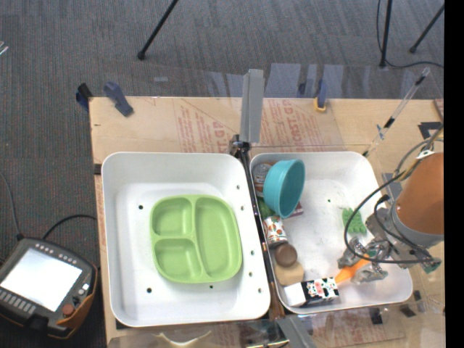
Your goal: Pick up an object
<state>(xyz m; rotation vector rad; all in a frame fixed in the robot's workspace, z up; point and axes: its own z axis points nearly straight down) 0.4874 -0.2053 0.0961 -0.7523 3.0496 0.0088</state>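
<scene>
A small orange carrot-shaped toy (346,272) lies in the right white bin (330,167), near its front right corner, touching or just under the gripper (368,261); whether the fingers are wide, narrow or closed on it cannot be told. Just left of it rests a black-and-white cow-print carton (313,291). Further left stand a brown round-topped piece (286,255) and a small printed can (274,230), with a tilted teal plastic bowl (283,185) behind. The left white bin (123,187) holds a light green divided plate (196,238).
</scene>
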